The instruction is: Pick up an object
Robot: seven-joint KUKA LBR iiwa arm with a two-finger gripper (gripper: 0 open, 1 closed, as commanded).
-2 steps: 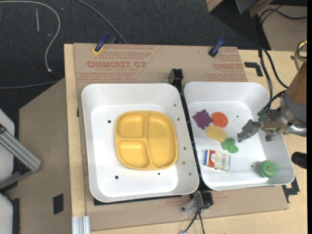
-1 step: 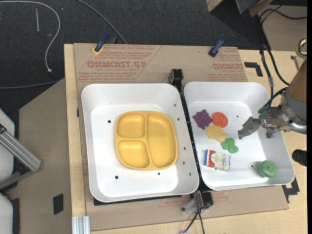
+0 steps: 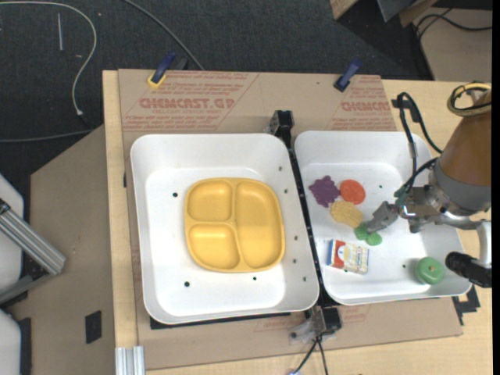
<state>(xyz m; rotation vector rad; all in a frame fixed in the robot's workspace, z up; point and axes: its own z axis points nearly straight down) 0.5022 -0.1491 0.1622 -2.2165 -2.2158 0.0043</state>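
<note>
Beside the yellow divided plate (image 3: 234,225), which lies in the left bin (image 3: 148,209), the right bin (image 3: 391,151) is seen to carry a small cluster of toy foods. A purple piece (image 3: 322,189) is nearest the plate, with an orange disc (image 3: 352,191) beyond it and a yellow piece (image 3: 344,211) just below. The end effector (image 3: 378,222) is lowered onto a small green piece (image 3: 369,235) farther from the plate; its opening cannot be told, and no object is seen gripped. A red and white packet (image 3: 347,255) and a green knob (image 3: 429,269) are left apart. The approach step is judged to be in hand; closing squarely on the green piece, then a lift, is called for next.
</note>
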